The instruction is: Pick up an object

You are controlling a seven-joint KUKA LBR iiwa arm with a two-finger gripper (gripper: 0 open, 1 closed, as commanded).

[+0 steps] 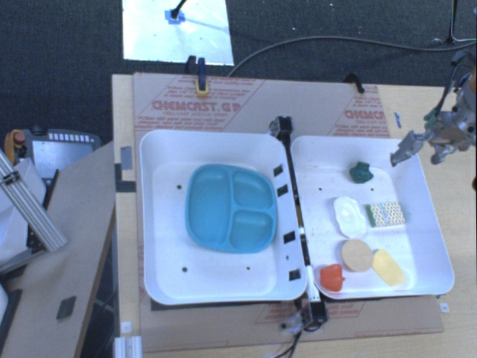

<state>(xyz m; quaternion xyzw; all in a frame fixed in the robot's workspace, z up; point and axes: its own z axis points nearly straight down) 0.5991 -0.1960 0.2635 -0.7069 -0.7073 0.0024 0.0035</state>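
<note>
Camera view, nearest first: in the right bin (440,271), an orange-red piece (332,277), a tan disc (357,255) and a yellow piece (387,267) crowd together, so a descent there could nudge neighbours rather than grip one. Beyond them lie a white piece (347,213) and a patterned block (386,214), then a green lump (361,172). Farthest, the pincer (421,146) hovers over that bin's far right edge, holding nothing; I cannot tell whether it is spread.
</note>
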